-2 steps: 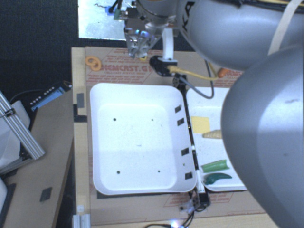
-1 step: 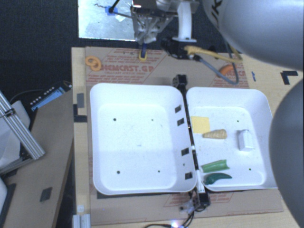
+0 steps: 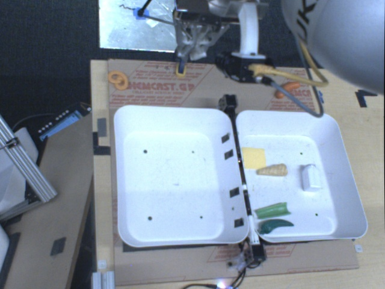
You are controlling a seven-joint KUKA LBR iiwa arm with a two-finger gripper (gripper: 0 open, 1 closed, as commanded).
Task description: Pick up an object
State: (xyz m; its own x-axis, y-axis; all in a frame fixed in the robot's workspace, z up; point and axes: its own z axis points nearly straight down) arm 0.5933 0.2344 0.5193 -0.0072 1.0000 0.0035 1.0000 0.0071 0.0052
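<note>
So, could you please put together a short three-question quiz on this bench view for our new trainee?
1. True or false: the yellow square lies in the left bin.
2. Which thing lies nearest the front rim of the right bin? A) the white block B) the dark green pepper C) the pale cone
3. Fill in: the gripper is above the ____ edge of the bench, beyond both bins.

Key: 1. False, it lies in the right bin, close to the divide. 2. B, with the light green piece just behind it. 3. Far.
</note>
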